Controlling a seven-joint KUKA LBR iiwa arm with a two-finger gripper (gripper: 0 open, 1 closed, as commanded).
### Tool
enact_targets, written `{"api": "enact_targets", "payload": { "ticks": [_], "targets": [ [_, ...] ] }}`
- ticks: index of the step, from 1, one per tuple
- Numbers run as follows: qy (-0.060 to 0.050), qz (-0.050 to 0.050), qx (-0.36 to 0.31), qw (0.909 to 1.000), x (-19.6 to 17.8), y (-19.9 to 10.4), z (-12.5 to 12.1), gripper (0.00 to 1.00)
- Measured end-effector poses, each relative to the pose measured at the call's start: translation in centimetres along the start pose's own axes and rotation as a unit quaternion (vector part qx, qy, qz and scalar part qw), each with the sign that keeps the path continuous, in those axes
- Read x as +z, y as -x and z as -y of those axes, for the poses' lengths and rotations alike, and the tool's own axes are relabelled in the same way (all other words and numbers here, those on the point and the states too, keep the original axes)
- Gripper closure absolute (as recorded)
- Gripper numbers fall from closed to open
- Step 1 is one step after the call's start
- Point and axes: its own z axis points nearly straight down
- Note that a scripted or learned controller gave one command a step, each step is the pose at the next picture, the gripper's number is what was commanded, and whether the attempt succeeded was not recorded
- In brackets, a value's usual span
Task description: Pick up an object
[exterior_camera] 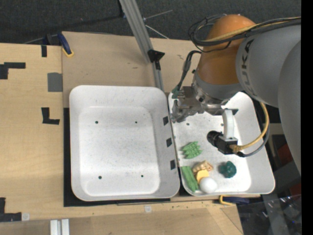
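Gripper (182, 112) hung over right bin (259, 175), upper left corner; finger state impossible to tell. Below it lay green ridged piece (191, 150); further below, white ball (208, 184) and teal object (227, 169).

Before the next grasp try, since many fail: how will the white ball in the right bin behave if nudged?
The white ball looks round and smooth, so it would probably roll. It lies against the green piece and tan toy, which may block it leftward. It seems light.

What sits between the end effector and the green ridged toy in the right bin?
Nothing visible. The end effector hangs near the right bin's upper left, and bare white floor separates it from the green ridged toy below.
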Motion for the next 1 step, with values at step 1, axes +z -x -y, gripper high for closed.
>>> {"api": "enact_targets", "payload": {
  "ticks": [1],
  "targets": [
    [-0.001,0.001,0.0,1.0,1.87,-5.62,0.48,1.0]
  ]
}}
